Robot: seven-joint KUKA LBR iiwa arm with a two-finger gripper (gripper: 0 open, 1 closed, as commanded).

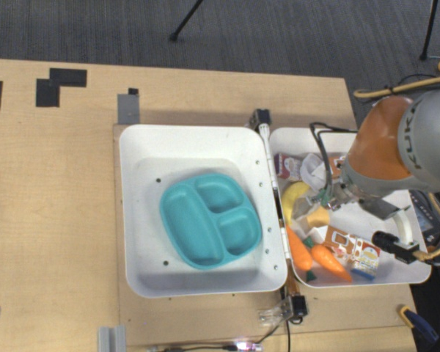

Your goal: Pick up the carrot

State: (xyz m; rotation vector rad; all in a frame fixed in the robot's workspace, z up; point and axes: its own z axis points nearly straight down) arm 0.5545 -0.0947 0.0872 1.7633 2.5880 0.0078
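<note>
orange carrot (330, 259) lying diagonally

The grey arm with its orange band enters at the right edge, its gripper (324, 196) lowered toward centre-right of the frame.

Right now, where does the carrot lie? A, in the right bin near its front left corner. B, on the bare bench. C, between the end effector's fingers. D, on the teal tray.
A: the carrot lies in the right bin near its front left corner, among other items.
</note>
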